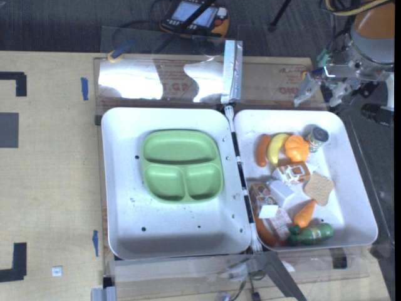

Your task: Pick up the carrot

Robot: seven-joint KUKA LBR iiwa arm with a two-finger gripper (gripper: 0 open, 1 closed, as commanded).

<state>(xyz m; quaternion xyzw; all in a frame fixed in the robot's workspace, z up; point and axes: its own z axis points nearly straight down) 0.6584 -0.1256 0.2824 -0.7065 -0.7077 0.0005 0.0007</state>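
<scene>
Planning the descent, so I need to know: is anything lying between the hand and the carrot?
Nothing covers the carrot. The hand hovers by the right bin at its far rim; a can and a bread slice lie along the line between.

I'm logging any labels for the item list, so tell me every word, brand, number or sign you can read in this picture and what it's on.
No text can be read in this view.
Small box in the right bin: red and white print, too blurred to read.
Packet beside it: print too small to read.
Can: label unreadable.
Handheld pendant above the bench: lit screen, content too small to read.
Cardboard under the plastic sheet: faint red lettering, blurred by glare.
</scene>
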